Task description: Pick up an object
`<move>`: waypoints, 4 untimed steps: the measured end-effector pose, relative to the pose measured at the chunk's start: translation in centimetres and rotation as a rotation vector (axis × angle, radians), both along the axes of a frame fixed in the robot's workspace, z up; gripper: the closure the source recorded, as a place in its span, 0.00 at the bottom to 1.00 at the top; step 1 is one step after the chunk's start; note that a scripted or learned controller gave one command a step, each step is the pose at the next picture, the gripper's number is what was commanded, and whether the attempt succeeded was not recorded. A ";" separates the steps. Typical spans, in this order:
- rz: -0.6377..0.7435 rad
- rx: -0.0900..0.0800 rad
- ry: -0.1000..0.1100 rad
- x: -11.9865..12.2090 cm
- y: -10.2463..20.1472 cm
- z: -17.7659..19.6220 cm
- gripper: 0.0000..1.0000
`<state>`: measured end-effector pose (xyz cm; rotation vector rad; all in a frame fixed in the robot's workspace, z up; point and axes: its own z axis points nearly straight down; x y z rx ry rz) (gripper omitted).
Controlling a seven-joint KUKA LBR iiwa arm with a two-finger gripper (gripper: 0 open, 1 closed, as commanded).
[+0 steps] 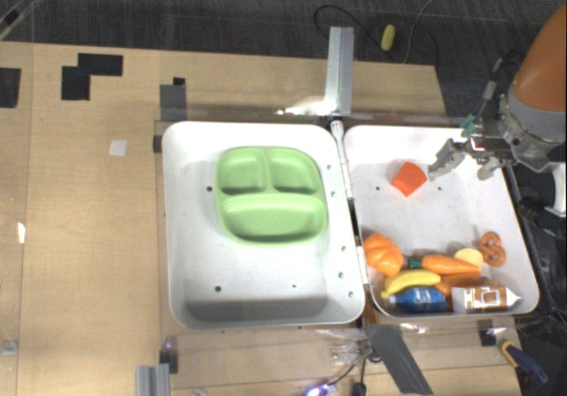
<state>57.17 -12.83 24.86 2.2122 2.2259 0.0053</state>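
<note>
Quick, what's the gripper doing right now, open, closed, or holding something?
Gripper: open, holding nothing, above the right bin near the orange block.

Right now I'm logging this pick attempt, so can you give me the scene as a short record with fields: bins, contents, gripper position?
left bin: shallow white bin holding a green three-compartment plastic plate
right bin: shallow white bin
lone item: orange block, upper left of right bin, apart from the rest
cluster at the near edge: orange toy pepper, yellow banana, toy carrot, pretzel, blue item, brown-labelled white bottle
gripper: two-finger gripper over the right bin's upper right, right of the block, holding nothing
</note>
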 end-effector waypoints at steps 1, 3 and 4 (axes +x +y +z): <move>-0.169 0.002 0.001 -1.5 1.8 -2.2 0.00; 0.016 0.001 -0.007 3.2 2.1 -14.3 1.00; 0.228 -0.003 -0.007 3.6 3.1 -15.8 1.00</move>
